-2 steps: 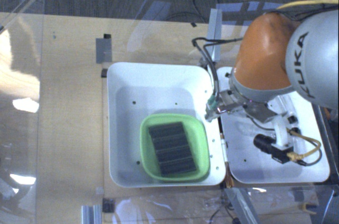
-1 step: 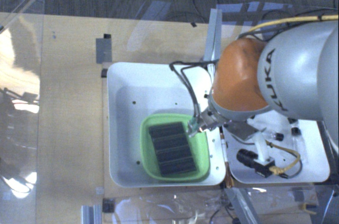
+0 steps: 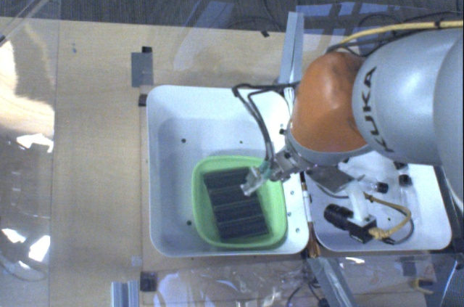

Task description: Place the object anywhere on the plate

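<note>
Dark ribbed rectangular slab (image 3: 233, 205), the task's thing, lay flat on the green square plastic plate (image 3: 197, 198) with rounded corners. It covered most of the plate's floor, its long axis running from about 11 o'clock to 5 o'clock and its ribs crossing that line. The plate sat in the shallow white bin (image 3: 170, 153) on the 9 o'clock side of the pair. It was pushed toward that bin's 5 o'clock corner, with bare white floor open at 9 and 12 o'clock. The gripper (image 3: 255, 181) stood over the plate's 1 o'clock corner, its pale tip at the slab's 1 o'clock corner. From this slanted height I could not tell how wide the claw was spread, nor whether it touched or had hold of the slab. Above it sat the orange band (image 3: 326, 106), and toward 3 o'clock the big grey arm (image 3: 413, 95) covered much of the second white bin (image 3: 429, 226). A thin black cable (image 3: 250, 101) looped from the wrist toward 11 o'clock. Both bins rested on the pale wooden bench (image 3: 87, 153), where a small grey bracket (image 3: 143, 68) was fixed at 11 o'clock of the first bin.
</note>
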Controlling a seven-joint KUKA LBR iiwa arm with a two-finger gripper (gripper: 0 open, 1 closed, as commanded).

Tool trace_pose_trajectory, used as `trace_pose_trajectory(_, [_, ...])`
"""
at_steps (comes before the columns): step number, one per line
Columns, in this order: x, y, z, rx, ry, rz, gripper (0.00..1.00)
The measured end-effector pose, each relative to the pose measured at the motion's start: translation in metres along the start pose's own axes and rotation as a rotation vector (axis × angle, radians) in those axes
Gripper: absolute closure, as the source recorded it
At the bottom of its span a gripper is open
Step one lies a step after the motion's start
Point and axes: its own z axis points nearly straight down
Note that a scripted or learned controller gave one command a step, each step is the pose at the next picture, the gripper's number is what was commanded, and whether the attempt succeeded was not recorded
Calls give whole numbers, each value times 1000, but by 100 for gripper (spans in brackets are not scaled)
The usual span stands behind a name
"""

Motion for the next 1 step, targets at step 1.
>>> trace_pose_trajectory(1, [-64,0,-5,-2,-2,-29,0])
